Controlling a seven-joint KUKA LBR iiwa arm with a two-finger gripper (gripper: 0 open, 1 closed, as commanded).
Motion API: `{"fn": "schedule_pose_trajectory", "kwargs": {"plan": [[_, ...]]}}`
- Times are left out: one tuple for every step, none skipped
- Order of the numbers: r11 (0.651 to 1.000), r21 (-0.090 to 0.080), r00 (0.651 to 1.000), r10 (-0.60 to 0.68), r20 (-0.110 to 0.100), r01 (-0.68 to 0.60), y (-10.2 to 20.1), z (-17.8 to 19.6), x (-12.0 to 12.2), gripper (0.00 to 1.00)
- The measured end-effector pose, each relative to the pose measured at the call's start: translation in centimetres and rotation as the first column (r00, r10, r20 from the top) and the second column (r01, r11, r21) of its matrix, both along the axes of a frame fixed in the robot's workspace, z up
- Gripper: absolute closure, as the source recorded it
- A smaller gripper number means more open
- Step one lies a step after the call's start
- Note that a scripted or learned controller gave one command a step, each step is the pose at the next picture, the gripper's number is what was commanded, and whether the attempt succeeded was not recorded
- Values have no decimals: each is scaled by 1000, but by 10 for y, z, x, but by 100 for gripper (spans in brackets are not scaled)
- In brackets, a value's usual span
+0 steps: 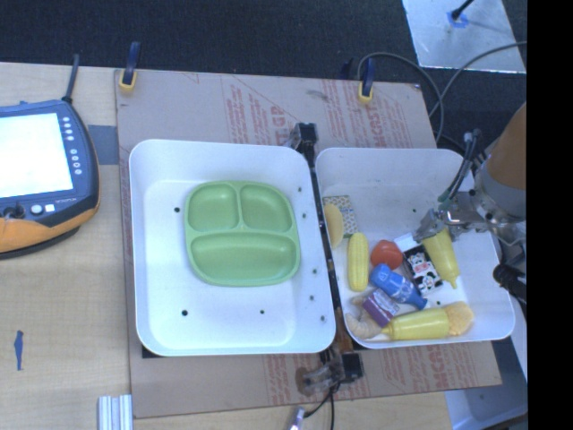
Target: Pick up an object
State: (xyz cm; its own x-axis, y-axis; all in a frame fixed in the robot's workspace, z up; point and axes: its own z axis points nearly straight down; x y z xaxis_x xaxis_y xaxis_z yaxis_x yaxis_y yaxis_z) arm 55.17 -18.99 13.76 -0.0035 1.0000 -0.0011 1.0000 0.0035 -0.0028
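Robot hand (445, 225) poised at a yellow toy (440, 256) in the right bin (385, 164).
The toy's long axis runs down-right from the hand; its grip cannot be told.

Cardboard sheet (269, 115) under bins: red printed lettering in repeated slanted rows, running from 12 o'clock edge toward 3 o'clock side and again along 6 o'clock edge; too blurred to read. Small black-and-white packet (423, 270) in right bin (394, 173): printed pattern, no legible words. Handheld pendant (40, 173) at 9 o'clock: screen washed out white, column of buttons beside it, markings too small to make out.
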Motion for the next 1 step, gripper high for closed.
{"fn": "schedule_pose_trajectory", "kwargs": {"plan": [[1000,1,1000,3,0,-3,76,31,45,100]]}}
